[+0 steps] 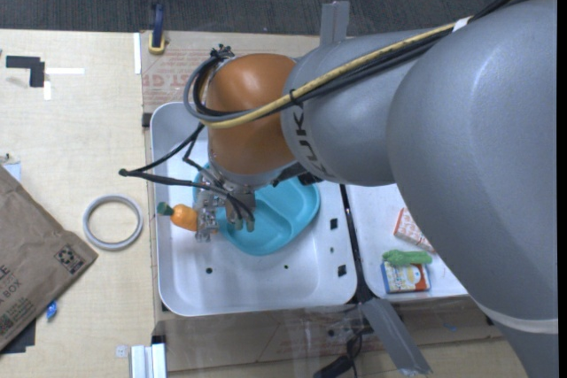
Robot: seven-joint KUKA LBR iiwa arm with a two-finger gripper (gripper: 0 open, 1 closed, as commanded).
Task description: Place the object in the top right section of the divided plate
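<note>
The arm (pixel 416 102) reaches in from three o'clock and covers most of the left bin (pixel 177 279). Its gripper (pixel 213 217) hangs low over the bin's middle, at the nine o'clock rim of the blue plate (pixel 279 221). Whether the gripper is apart, together or clamped on anything cannot be told from here; the wrist and cables hide it.

The object, a small orange carrot (pixel 183 215) with a green tip, lies on the bin floor just outside the plate at nine o'clock, touching or nearly touching the gripper's lower end. It is not in any section of the plate.

The likely trouble: if the carrot is not firmly gripped, a lift would leave it on the bin floor, or it could slip out and roll. The plate's top right section is hidden under the wrist, so a release could easily land in the wrong section. The gripper sits close to the plate rim and might nudge or tip the plate.

In the right bin at four o'clock lie a green item (pixel 407 258) and small packets (pixel 406 277). A tape ring (pixel 112 220) rests on the bench at nine o'clock.
</note>
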